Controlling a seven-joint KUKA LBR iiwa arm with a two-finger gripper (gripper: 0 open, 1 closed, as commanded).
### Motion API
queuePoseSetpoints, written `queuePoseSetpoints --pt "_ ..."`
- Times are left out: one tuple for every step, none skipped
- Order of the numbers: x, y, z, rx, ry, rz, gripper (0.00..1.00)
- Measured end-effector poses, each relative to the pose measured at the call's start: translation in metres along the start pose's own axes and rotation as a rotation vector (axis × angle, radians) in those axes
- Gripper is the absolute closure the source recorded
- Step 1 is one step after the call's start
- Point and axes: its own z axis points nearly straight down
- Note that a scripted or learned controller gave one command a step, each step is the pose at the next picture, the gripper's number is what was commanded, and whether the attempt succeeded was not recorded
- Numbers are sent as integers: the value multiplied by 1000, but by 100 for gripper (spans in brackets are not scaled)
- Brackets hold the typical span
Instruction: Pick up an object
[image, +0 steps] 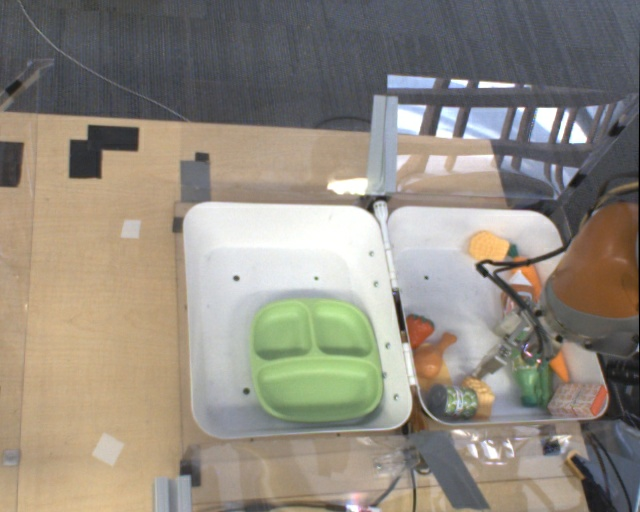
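You are looking down on a wooden bench (90, 340) with two white bins side by side. The left bin (215, 330) carries a green divided plate (315, 358) near its front edge. The right bin (440, 245) holds the loose things: a yellow corn-like piece (488, 244) near its back edge, a red and orange toy (428, 347) against the wall shared with the left bin, a dark can (457, 401) lying at the front edge, a green piece (532, 383) and a pink box (574, 400) in the front right corner. The arm (598, 275), grey with its orange band, covers much of the bin's right side and is cut off by the frame. The hand (512, 345) is low in the bin, near the green piece, but it is small and blurred among cables, so you cannot tell how it stands or whether it has anything. Several toys under the arm are partly hidden.
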Motion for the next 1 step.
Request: queuePoseSetpoints --pt "-96 40 5 1 6 -56 0"
